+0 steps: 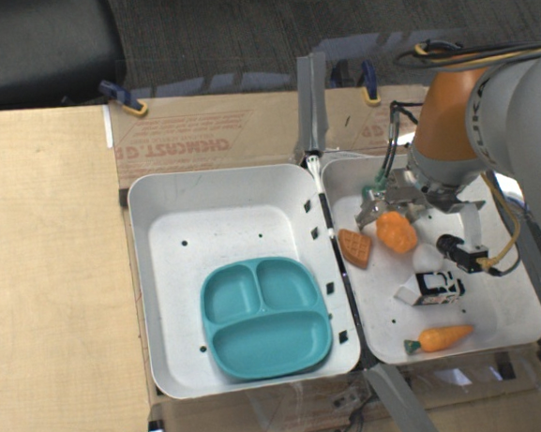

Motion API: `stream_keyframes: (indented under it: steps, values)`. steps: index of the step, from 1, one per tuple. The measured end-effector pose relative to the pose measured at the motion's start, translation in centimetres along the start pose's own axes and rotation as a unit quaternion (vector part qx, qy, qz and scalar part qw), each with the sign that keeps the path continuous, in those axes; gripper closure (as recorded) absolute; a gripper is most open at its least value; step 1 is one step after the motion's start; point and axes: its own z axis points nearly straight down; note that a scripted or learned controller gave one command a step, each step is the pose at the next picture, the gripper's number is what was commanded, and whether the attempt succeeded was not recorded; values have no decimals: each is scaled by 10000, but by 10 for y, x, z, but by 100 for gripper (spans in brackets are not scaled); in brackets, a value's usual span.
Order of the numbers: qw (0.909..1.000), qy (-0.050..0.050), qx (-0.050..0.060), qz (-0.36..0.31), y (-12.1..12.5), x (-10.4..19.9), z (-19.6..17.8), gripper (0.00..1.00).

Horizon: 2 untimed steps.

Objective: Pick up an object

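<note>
Mid-grasp in the right white bin point(506, 326): gripper point(390, 211) low over the lumpy orange plastic fruit point(397, 232) beside the waffle-textured brown wedge point(355, 248), finger spread impossible to tell; next, closing squarely on it, then lifting straight up.

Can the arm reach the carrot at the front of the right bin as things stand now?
Probably yes. The carrot lies alone near the front wall of the right bin, with nothing on top of it. The gripper is farther back, by the orange ball.
</note>
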Motion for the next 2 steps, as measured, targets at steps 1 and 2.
stream_keyframes:
  steps: [1,2]
  values:
    - [10000,-3,-12,19,1,-2,-11,100]
    - [10000,-5,-12,19,1,-2,-11,0]
